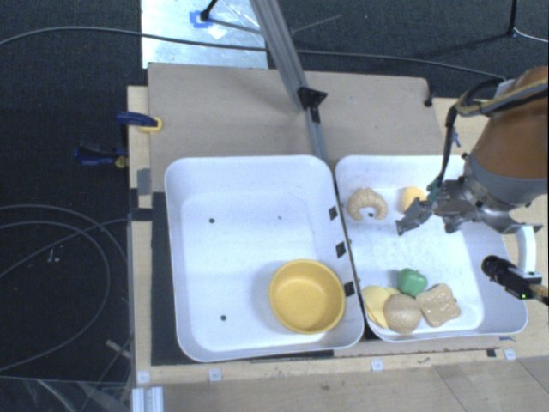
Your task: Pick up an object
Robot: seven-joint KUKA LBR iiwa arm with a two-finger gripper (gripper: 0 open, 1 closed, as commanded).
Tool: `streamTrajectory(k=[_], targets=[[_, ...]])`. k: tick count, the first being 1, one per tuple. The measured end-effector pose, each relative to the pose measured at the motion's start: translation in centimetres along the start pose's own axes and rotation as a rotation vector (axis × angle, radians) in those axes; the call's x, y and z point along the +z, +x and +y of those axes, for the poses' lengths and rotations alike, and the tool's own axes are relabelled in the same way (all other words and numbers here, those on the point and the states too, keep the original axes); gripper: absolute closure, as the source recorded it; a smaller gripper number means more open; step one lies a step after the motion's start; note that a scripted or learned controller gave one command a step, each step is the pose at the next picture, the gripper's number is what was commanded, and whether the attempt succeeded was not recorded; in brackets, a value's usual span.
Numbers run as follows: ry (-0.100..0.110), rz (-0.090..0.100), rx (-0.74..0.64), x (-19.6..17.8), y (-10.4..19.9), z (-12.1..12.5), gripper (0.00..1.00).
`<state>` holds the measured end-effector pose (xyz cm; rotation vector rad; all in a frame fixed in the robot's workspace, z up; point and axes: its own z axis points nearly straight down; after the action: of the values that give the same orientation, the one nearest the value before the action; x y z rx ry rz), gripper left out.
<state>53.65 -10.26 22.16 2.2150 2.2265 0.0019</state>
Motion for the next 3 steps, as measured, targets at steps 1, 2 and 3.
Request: streamTrajectory(k=[1, 2, 3], targets=[[0.004, 0.000, 0.004, 6.2, -0.4, 0.1, 0.00], [0.006, 0.001, 0.005, 12.3, 0.2, -0.2, 0.00], [0.002, 0.000, 0.006, 13.1, 0.2, -0.2, 0.00]])
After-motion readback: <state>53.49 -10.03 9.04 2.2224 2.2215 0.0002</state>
